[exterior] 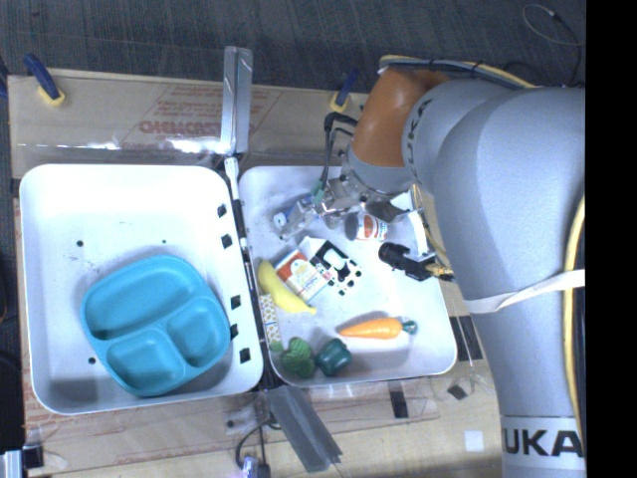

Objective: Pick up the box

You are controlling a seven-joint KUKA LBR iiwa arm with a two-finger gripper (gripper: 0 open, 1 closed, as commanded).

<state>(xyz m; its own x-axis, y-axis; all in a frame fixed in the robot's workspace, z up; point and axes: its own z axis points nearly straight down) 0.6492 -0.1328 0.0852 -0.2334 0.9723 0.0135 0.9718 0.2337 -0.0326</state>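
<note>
A small orange-and-white box [302, 275] lies flat in the middle of the right bin [438, 352], between a yellow banana [280, 290] and a black-and-white patterned piece [338, 267]. My gripper [299, 213] hangs over the bin's far left part, a short way beyond the box and apart from it. Nothing shows in its grasp. The grey arm and its orange band reach in from the right and cover the bin's far right corner.
A small red-and-white can [370, 229] stands near the wrist. An orange carrot [373, 328] and two green vegetables [315, 358] lie along the near edge. The left bin [60, 202] holds a blue divided tray [154, 324].
</note>
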